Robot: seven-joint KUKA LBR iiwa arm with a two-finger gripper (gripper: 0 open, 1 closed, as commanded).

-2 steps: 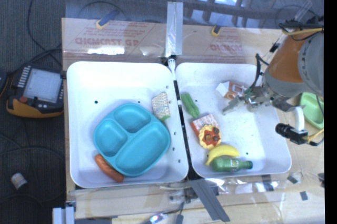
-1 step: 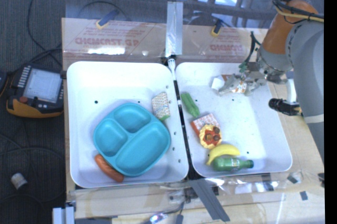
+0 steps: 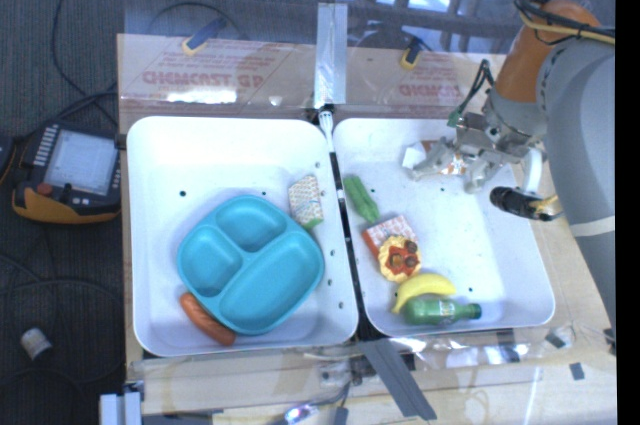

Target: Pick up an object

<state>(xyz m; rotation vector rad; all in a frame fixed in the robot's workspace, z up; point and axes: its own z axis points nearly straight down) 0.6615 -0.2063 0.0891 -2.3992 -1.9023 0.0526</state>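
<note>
A: Where is the gripper (image 3: 462, 156) being held, and why there?

B: It is being held low in the upper part of the right bin (image 3: 520, 248), close to the far wall, with the arm (image 3: 560, 93) reaching in from the right. A crumpled silvery wrapper (image 3: 425, 158) is lying just at its left side, touching or nearly touching it. It is being judged that this wrapper is the object being tried for, since nothing else is lying near that corner.

A: Is anything being gripped?

B: That cannot be told. The fingers are being lost against the shiny foil, so whether they are spread or closed is not being claimed, and nothing is being seen clearly between them.

A: What else is being offered for picking?

B: In the right bin a green cucumber (image 3: 361, 198) is lying along the left wall, a red packet (image 3: 388, 233) and a small pizza toy (image 3: 400, 258) are lying below it, and a banana (image 3: 425, 288) is resting against a green bottle (image 3: 440, 312) near the front edge. In the left bin (image 3: 160, 213) a blue divided plate (image 3: 250, 261) is taking up the middle, with a carrot (image 3: 205, 318) tucked at its lower rim and a patterned packet (image 3: 306, 200) wedged by the divider.

A: How much room is being left for moving?

B: The middle and right of the right bin are lying open, so a straight lift is being favoured. The far wall is being judged the nearest hazard, as the wrapper may be pushed against it rather than caught
</note>
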